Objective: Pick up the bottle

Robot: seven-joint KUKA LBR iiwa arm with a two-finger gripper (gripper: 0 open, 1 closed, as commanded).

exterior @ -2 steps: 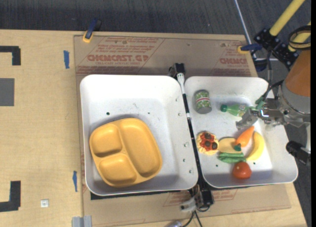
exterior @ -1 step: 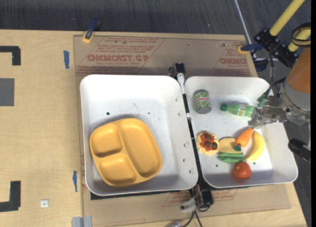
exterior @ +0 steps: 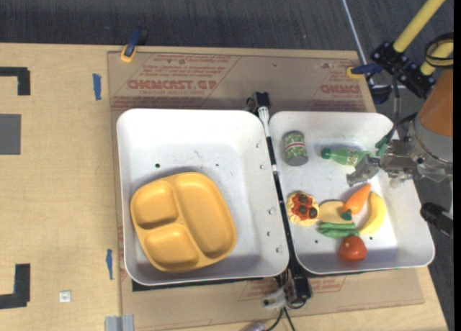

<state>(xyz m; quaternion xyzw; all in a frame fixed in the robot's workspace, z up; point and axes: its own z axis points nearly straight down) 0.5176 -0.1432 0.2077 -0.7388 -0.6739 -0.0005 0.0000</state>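
Observation:
A small green bottle (exterior: 341, 155) lies on its side in the upper middle of the right bin (exterior: 410, 250), cap pointing left. My gripper (exterior: 369, 161) reaches in from the right at the bottle's right end. Its fingers are open: one grey finger (exterior: 358, 174) sits just below and right of the bottle, the other (exterior: 382, 147) above it. The bottle rests on the bin floor, and its right end is partly covered by the gripper.
The right bin also holds a green can (exterior: 294, 147), a pizza toy (exterior: 303, 207), a carrot (exterior: 356, 200), a banana (exterior: 374, 213), a green bean (exterior: 337, 229) and a tomato (exterior: 353, 248). A yellow divided plate (exterior: 182, 219) lies in the left bin (exterior: 144, 128).

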